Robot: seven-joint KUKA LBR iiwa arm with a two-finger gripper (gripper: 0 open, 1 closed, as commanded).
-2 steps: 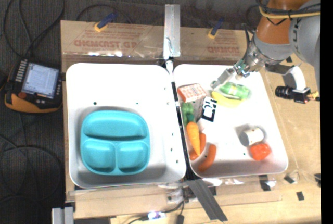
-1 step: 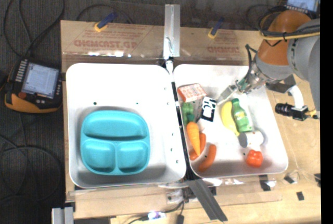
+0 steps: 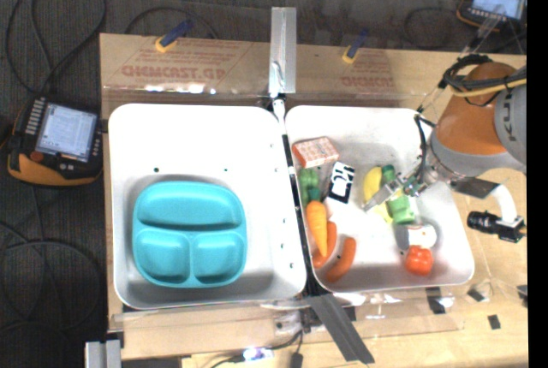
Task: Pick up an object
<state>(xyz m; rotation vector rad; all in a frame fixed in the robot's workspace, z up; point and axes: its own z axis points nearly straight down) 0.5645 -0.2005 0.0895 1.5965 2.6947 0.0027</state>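
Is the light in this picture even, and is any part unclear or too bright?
Camera view: light is soft and even; the blue tray throws a faint shadow in the left bin. The right bin floor looks washed out, the end effector area is slightly blurred, and the picture is grainy.

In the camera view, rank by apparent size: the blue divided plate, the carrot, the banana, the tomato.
1. blue divided plate, by far the largest
2. carrot
3 and 4. banana and tomato look about alike; I won't rank them.

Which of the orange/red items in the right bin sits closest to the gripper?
The red tomato-like piece near the bin's lower right corner, just below the gripper. The carrot and sausage-shaped piece lie further left.
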